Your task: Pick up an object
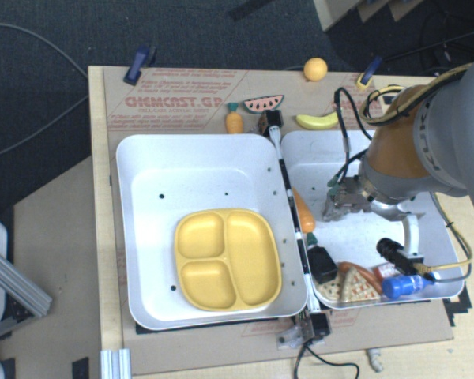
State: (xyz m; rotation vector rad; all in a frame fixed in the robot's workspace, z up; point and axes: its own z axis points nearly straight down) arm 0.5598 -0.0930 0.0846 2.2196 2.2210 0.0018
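My gripper (pixel 337 204) hangs low over the left half of the right bin (pixel 324 144), pointing down at bare white floor. An orange carrot-like piece (pixel 301 210) lies just to its left, against the wall between the bins. Along the right bin's front edge lie a black block (pixel 321 264), a pizza slice (pixel 352 283) and a blue bottle (pixel 403 286). Nothing shows between the fingers. The grey arm with its orange band (pixel 395 144) covers the right bin's back right part.
The left bin (pixel 142 164) holds a yellow divided plate (pixel 226 257). Behind the bins on the bench lie a banana (pixel 316 121), a watermelon slice (pixel 265 103), a small orange toy (pixel 235 121) and an orange ball (pixel 315 69).
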